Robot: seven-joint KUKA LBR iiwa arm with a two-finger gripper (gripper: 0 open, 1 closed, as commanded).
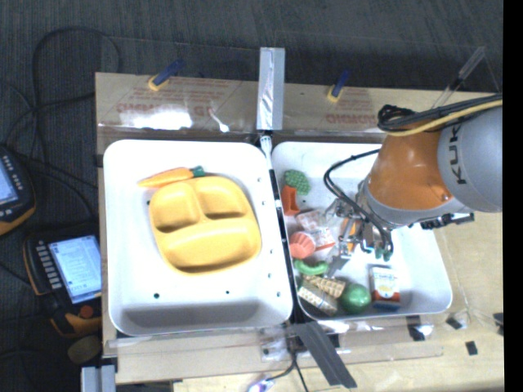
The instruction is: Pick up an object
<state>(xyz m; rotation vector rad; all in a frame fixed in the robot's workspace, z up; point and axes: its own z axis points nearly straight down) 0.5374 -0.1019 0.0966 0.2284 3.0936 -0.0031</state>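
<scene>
Camera view puts my gripper (359,239) low over the right bin (425,296), in the clutter near the divider between the bins; whether it is spread or closed I cannot tell, since the wrist hides it. Nearest to it, just on the divider side, lie a salmon-coloured piece (304,243) and a green pod-like piece (310,266). I judge the green one the likelier target; its long axis runs roughly from divider towards gripper.
</scene>
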